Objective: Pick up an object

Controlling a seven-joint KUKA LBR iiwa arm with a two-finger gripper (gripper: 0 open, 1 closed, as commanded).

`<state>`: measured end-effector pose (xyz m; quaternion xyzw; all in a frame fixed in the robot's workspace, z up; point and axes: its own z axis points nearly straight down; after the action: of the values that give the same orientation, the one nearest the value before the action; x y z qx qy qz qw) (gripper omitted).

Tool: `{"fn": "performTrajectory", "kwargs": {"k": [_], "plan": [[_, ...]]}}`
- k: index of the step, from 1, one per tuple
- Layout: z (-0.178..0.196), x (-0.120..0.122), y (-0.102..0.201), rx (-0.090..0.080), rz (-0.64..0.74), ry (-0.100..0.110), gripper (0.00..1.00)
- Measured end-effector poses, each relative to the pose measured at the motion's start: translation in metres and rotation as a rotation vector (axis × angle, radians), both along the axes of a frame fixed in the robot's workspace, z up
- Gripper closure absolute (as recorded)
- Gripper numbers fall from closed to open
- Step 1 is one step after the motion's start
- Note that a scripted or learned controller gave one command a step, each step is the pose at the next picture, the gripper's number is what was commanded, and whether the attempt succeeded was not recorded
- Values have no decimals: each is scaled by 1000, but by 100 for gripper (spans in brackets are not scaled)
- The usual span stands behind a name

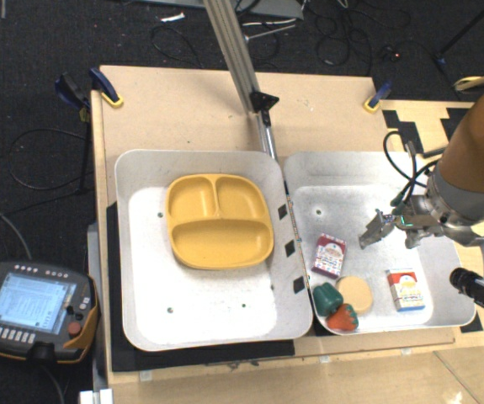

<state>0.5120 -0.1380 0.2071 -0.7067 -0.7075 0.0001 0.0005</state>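
In the right bin (368, 175) lie a maroon and white small box (328, 256), a tan round disc (355, 291), a green and red toy vegetable (332, 305) at the front left corner, and a white and red box (406, 290). My gripper (393, 230) hangs over the middle of the right bin, to the right of the maroon box and above the white and red box. Its two fingers stand apart with nothing between them.
A yellow divided plate (220, 220) lies in the left bin (140, 310). A metal pole (233, 40) slants over the bench from the back. Clamps sit at the bench's far corners. A teach pendant (31, 308) rests on the floor at the left.
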Motion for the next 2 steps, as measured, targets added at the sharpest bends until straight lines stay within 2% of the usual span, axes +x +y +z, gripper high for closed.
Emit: {"fn": "performTrajectory", "kwargs": {"k": [1,2], "plan": [[0,0,0,0,-1,0,0],[-44,3,3,1,-1,4,0]]}}
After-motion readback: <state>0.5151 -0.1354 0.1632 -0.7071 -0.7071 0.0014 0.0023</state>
